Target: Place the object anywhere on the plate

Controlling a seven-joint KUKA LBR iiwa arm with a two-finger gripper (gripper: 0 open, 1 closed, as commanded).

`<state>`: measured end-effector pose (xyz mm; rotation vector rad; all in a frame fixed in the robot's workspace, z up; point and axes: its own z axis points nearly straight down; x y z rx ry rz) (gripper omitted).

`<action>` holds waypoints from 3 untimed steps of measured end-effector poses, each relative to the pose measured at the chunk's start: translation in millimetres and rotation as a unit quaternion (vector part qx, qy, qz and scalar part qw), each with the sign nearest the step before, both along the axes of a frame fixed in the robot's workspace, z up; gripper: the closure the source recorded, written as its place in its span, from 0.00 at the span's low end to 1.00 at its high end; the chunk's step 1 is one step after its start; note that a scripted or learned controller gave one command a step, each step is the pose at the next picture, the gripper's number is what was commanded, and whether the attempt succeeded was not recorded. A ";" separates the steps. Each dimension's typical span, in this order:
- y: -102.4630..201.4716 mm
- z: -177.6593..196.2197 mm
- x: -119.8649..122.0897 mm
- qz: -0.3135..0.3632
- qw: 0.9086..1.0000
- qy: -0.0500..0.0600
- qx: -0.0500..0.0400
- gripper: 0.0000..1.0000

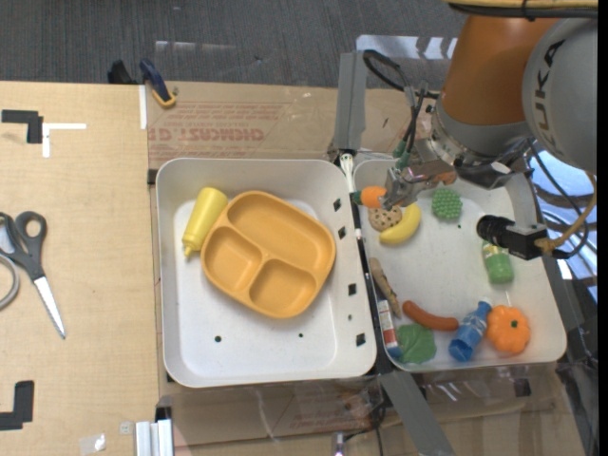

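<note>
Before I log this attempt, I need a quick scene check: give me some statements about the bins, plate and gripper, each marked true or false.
1. The orange plate sits in the left bin. True.
2. The yellow bottle lies on the plate. False: it lies beside the plate's left edge, on the bin floor.
3. The gripper is over the right bin, near the banana. True.
4. The pumpkin is in the left bin. False: it is in the right bin's near corner.
5. Scissors lie on the bench left of the bins. True.

Robot lab: KUKA arm (532,65), bench bins (180,283), scissors (33,264).
</note>
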<state>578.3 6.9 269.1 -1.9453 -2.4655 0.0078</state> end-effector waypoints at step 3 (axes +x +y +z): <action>143.4 -9.5 -25.1 0.371 0.929 -0.002 0.002 1.00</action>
